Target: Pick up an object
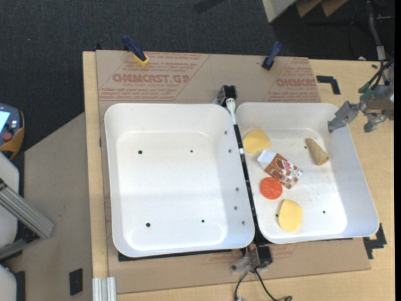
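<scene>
The right bin (357,187) holds several small items. A yellow rounded piece (255,141) lies near its left wall, with a red-and-white packet (282,168) just below it. Under the packet sit a red disc (271,188) and a yellow lump (290,215). A tan cone-shaped piece (317,151) lies toward the upper right. My gripper (354,121) hangs over the bin's upper right corner, above and to the right of the tan piece. It is open, with nothing between its two grey fingers.
The left bin (119,187) sits beside the right one, with a black divider strip (241,162) between them. Both rest on a cardboard sheet (156,74) held by blue clamps (135,50) at the back.
</scene>
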You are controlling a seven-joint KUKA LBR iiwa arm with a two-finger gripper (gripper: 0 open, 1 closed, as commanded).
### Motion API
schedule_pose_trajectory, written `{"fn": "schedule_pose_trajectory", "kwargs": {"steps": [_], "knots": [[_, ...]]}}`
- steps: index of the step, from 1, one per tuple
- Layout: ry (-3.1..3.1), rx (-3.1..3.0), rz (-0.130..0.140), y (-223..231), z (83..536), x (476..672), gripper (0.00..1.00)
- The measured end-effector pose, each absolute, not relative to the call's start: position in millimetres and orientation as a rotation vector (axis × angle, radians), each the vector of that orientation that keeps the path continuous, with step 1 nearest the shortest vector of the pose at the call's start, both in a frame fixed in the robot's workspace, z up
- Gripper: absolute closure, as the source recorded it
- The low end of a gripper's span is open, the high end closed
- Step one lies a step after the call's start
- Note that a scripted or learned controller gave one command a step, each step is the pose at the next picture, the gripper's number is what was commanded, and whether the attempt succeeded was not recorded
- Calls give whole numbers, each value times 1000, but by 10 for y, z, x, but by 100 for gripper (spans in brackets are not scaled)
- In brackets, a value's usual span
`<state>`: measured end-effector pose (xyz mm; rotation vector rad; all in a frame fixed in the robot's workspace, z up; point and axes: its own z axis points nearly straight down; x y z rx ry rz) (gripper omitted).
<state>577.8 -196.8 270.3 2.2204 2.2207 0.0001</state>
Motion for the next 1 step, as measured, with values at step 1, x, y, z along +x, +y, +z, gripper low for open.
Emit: {"fn": "schedule_pose_trajectory", "kwargs": {"steps": [1], "knots": [[2237,2210,5,-897,2097,6445,0]]}}
